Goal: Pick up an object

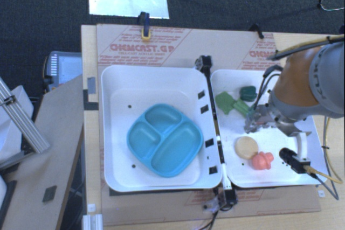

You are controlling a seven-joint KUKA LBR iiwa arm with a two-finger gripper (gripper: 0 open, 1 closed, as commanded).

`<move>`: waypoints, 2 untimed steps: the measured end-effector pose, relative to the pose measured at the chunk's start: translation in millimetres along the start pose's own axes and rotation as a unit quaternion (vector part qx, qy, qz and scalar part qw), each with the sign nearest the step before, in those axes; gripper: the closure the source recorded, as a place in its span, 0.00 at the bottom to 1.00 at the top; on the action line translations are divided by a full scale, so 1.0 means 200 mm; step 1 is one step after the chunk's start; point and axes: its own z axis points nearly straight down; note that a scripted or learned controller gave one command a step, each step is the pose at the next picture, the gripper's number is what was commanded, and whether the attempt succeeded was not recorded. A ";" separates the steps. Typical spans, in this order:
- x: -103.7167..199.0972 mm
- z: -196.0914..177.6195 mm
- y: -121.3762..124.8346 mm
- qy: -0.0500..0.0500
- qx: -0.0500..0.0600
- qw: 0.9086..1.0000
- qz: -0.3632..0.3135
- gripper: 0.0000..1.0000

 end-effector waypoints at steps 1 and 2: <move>0.03 -0.31 0.01 0.000 -0.003 1.000 -0.002 1.00; 0.03 -0.59 0.02 -0.001 -0.003 1.000 -0.002 1.00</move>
